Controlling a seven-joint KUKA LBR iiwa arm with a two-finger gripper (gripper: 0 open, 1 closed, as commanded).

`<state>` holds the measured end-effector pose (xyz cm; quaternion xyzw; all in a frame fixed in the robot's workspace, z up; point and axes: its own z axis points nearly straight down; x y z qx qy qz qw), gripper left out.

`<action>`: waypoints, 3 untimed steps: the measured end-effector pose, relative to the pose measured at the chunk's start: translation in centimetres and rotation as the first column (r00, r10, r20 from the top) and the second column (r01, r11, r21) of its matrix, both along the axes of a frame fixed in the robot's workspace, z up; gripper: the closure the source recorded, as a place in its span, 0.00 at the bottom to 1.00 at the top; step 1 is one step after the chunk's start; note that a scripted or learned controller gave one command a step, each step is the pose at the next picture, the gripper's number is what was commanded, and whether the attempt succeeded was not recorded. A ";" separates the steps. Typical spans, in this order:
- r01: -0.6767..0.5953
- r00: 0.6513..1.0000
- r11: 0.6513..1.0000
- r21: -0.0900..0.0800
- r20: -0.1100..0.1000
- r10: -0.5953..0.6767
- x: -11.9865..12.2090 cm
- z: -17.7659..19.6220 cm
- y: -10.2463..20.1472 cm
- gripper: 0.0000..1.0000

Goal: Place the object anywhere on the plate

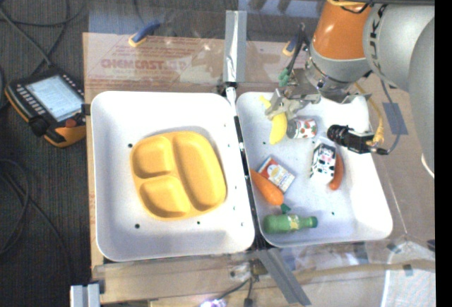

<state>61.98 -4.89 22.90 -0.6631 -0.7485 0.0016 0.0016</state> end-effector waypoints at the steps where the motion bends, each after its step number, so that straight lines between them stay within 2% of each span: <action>1: -0.204 0.979 0.979 0.001 0.000 0.204 -1.8 -2.0 7.0 1.00; 2: -0.200 0.980 0.980 0.001 -0.002 0.200 -6.5 -4.9 11.2 1.00; 3: -0.199 0.980 0.980 0.001 -0.001 0.199 -6.4 -4.9 11.2 0.00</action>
